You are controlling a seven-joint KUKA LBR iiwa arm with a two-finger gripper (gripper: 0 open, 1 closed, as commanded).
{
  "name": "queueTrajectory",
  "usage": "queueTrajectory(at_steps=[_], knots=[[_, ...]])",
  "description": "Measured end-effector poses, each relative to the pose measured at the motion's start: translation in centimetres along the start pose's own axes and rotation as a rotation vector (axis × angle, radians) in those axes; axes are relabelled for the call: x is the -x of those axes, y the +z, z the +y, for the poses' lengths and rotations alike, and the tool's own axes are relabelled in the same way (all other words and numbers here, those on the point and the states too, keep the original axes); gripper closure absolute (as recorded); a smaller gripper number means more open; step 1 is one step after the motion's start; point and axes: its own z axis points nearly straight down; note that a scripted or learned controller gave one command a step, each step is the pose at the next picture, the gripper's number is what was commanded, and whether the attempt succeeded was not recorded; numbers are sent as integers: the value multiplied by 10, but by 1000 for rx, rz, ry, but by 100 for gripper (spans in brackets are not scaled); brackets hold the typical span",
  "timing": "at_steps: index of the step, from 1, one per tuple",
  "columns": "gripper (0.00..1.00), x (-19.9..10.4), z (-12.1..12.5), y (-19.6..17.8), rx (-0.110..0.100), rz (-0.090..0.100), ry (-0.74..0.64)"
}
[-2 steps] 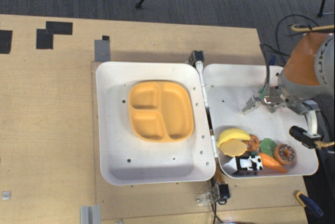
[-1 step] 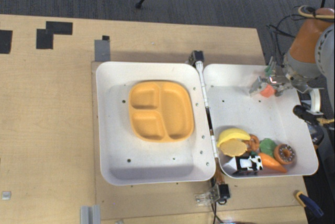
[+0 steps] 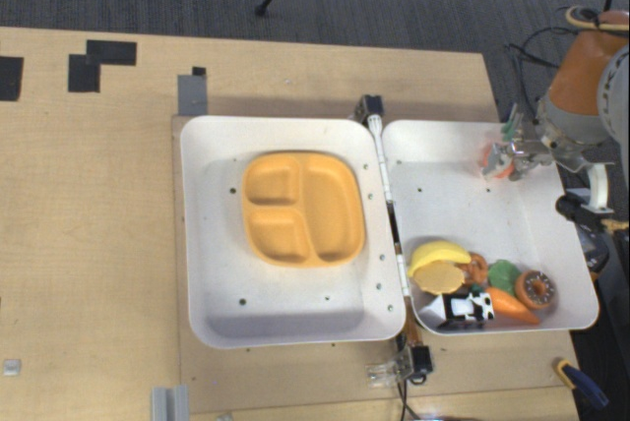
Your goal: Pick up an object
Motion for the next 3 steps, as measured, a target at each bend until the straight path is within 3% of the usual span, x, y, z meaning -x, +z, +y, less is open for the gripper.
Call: queueTrajectory(at_steps=[1,2,3], knots=[[100,-85,24,-72,0,2,170],[0,-84,24,-72,4,0,170],[0,-119,-55,9,4,1,121]])
